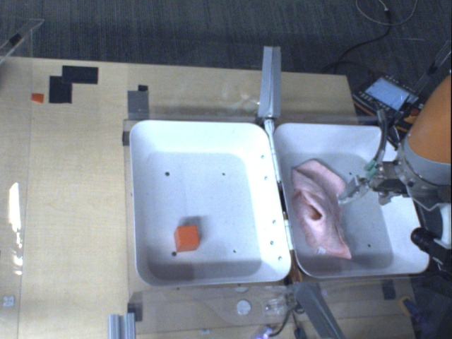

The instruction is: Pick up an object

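Arm [432, 136]: comes in from the right edge, over the right bin's far right side. Orange band at top, grey wrist section below it, wrist leaning left twd the pink cloth.

Gripper [351, 191]: slim metal fingers stick out leftward from the wrist, tips low over the right bin's floor, just right of the pink cloth's upper right edge.

Jaws: too small and thin to judge the gap; cannot tell if apart or together. Nothing seen between them. Tips look v. near the cloth edge, contact unclear.

Pink cloth [319, 207]: crumpled, lies on the floor of the right bin, left half, near the divider wall. Runs from mid-bin down twd the near edge. Folded w/ a dark crease down its middle.

Right bin [367, 136]: white, shallow, shares the centre divider w/ the left bin. Pink cloth is the one item seen in it.

Left bin [198, 140]: white, shallow, left of the pink cloth across the divider.

Orange block [187, 238]: small cube on the left bin's floor, near-left part, well apart from the pink cloth and the gripper.

Bench [63, 210]: light wood, left of both bins. Black patches [70, 82] at its far left corner area, well apart from the pink cloth.
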